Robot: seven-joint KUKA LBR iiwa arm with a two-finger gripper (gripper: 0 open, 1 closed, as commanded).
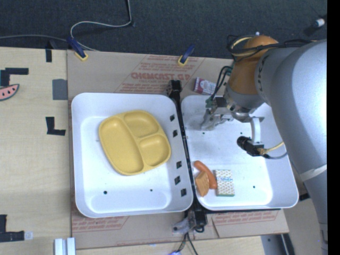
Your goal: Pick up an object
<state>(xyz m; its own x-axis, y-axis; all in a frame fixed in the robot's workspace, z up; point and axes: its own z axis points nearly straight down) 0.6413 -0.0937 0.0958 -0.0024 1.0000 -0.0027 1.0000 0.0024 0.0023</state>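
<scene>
In the right bin (265,195), near its front left corner, lie an orange carrot-like piece (202,176) and beside it a small pale patterned block (224,183). A yellow divided plate (135,141) rests in the left bin (90,190). My gripper (208,120) hangs low over the back left part of the right bin, close to the divider. It is well behind the orange piece and the block, and I see no object at its tip. The orange-banded wrist (247,70) rises behind it.
A small dark packet (203,85) lies on the cardboard just behind the right bin. Black clips (178,142) run along the divider between the bins. A black cable fitting (249,145) hangs from the arm over the right bin's middle.
</scene>
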